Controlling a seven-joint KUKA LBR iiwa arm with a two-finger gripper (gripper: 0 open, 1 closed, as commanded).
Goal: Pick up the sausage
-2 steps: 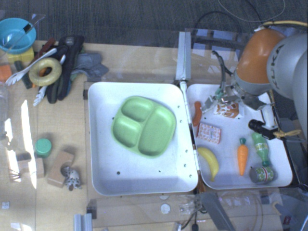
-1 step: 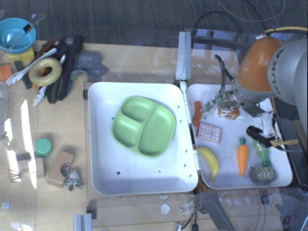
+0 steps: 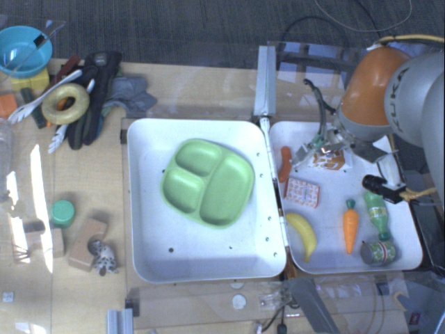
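The sausage is a short orange-red link lying lengthwise at the left wall of the right bin, near its far end. The gripper hangs low over the far middle of that bin, a little to the right of the sausage and apart from it. Nothing of the sausage is between its tips. A small brown-and-white packet lies right under the gripper's body.
In the right bin lie a pink checked wafer, a banana, a carrot, a green bottle and a can. The left bin holds a green divided plate. Clutter sits on the bench at far left.
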